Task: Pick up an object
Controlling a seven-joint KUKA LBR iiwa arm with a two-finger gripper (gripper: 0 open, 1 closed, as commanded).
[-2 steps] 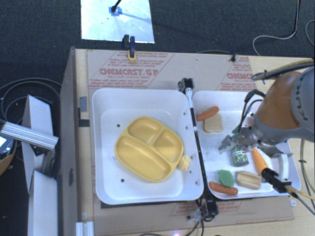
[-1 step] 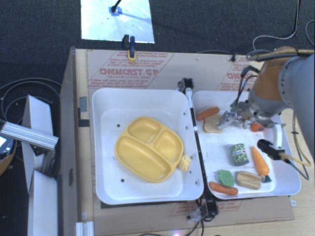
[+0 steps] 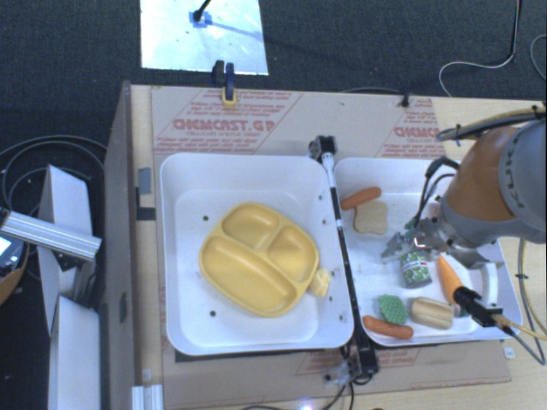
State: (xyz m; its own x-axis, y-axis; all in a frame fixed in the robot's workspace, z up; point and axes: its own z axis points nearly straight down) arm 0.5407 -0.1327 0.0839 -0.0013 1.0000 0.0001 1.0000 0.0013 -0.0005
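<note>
Gripper (image 3: 408, 244) sits low inside the right bin (image 3: 359, 229), just above the green-speckled can (image 3: 416, 268); whether it is clenched or released cannot be told, since its metal parts blur together there. Nothing can be made out in its grasp. Behind it the arm (image 3: 491, 186) rises to the right, grey with one orange band.

Taking the green-speckled can as the landmark: it lies just below the gripper, possibly touching it. Right beside the can, on its right, lies one orange carrot (image 3: 449, 279), tilted. Below and right of the can rests one tan bread roll (image 3: 432, 313). Below and left of it is one green knobbly piece (image 3: 392, 307), and below that one red sausage (image 3: 388, 327) along the bin's near wall. Up and left of the can lies one pale slice of bread (image 3: 371, 219), and just beyond that a second red sausage (image 3: 361, 197). That makes seven things in the right bin, two of them sausages.

Left of the can, across the black divider strip (image 3: 339, 220), stands the left bin (image 3: 184, 229), which holds one yellow divided plate (image 3: 258, 257) with three compartments. Both bins rest on one cardboard-covered bench (image 3: 256, 118).
</note>
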